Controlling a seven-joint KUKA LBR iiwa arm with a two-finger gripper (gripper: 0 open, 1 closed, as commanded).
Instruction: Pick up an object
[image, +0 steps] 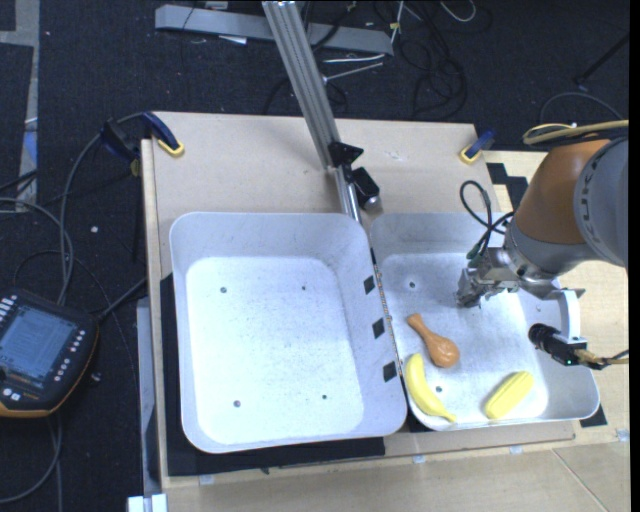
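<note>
Lying near the pincer (470, 297): orange pear (436, 343), banana (424, 390).

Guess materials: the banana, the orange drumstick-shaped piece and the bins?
Banana: likely moulded plastic toy; uniform yellow, slight sheen.
Orange drumstick-shaped piece: probably plastic too; smooth, with a highlight on the bulb.
Bins: white, matte, look like thin formed plastic; rounded corners, dark speckling on the floors. None certain from the look alone.

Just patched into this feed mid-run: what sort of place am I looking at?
Most likely a robotics lab test bench, not a home or factory line. Two white bins sit on a clamped board, toy items like a banana lie in one, and a teach pendant and loose cables rest on the floor.
</note>
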